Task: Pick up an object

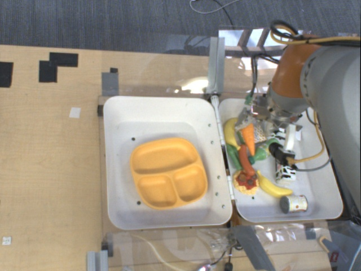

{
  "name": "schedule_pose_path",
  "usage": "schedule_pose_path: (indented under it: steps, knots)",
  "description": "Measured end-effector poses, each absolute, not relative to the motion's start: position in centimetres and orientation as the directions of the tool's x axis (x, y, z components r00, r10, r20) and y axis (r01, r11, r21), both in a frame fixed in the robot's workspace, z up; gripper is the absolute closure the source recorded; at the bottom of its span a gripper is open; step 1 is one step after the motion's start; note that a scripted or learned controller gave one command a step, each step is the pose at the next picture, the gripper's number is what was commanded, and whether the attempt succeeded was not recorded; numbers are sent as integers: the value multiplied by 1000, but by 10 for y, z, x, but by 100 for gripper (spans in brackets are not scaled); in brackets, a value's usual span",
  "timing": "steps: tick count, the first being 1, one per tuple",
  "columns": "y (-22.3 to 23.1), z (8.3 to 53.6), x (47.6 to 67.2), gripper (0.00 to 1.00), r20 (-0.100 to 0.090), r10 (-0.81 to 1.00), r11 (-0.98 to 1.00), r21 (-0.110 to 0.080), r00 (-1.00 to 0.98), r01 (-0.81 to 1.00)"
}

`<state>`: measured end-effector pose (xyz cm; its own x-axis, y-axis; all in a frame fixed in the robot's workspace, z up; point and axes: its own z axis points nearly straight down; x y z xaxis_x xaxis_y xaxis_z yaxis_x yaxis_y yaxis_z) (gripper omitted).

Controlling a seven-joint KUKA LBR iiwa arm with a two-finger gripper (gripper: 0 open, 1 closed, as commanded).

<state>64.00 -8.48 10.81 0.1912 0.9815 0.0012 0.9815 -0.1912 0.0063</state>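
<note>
The right bin (321,205) holds a heap of toy food. An orange carrot (246,135) lies on a green piece (233,154), with a red-orange piece (245,161) just below them. A yellow banana (273,187) lies toward the front, and another yellow piece (230,130) rests against the left wall. A small grey can (294,204) lies at the front right. My gripper (269,130) hangs low over the back of this heap, right beside the carrot. Nothing is visibly held in it.
The left bin (118,123) holds a yellow divided plate (168,171). A grey divider post (216,66) stands between the bins at the back. My grey arm (333,95) covers the right bin's back right corner. Cables (307,160) trail over the right bin.
</note>
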Motion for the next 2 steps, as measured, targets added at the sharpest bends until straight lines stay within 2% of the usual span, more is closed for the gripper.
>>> schedule_pose_path:
  steps: [1, 2]
  knots:
    - [-83, 121, 642, 100, 4, 982, -188, 12, 188, 982]
    - [-14, 187, 670, 100, 2, 943, -333, 5, 333, 943]
